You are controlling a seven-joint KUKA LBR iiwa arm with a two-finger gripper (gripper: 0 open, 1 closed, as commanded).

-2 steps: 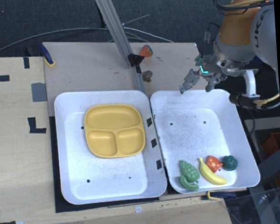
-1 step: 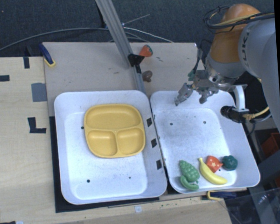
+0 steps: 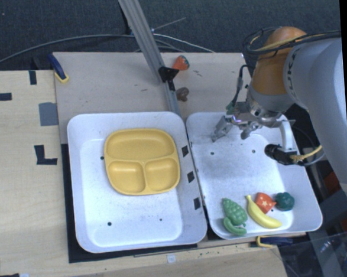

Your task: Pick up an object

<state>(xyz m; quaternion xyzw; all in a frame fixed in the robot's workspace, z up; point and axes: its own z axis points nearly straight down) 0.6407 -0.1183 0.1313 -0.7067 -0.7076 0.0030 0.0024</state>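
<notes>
A: Camera view, surface first. You have a tan bench with two shallow white bins side by side. The left bin holds a yellow divided plate, three compartments, lying flat toward the far half. The right bin is speckled with dark marks across its floor.

B: And around the bench?

A: Dark carpet beyond the far edge, thin cables curving over it. A grey metal post slants down to the gap between the bins. Just past the post's foot you see a small orange-red object and a small brown one on the bench. A blue and yellow clamp sits at the far left corner.

B: Where are the pickable things?

A: Clustered at the near edge of the right bin: a green bumpy toy, a yellow banana just beside it, a red-orange piece touching the banana, and a dark green round piece to its right.

B: Gripper?

A: The gripper hangs over the right bin's far end, fingers spread apart, nothing between them. The toy cluster lies well apart from it, toward the near edge.
</notes>
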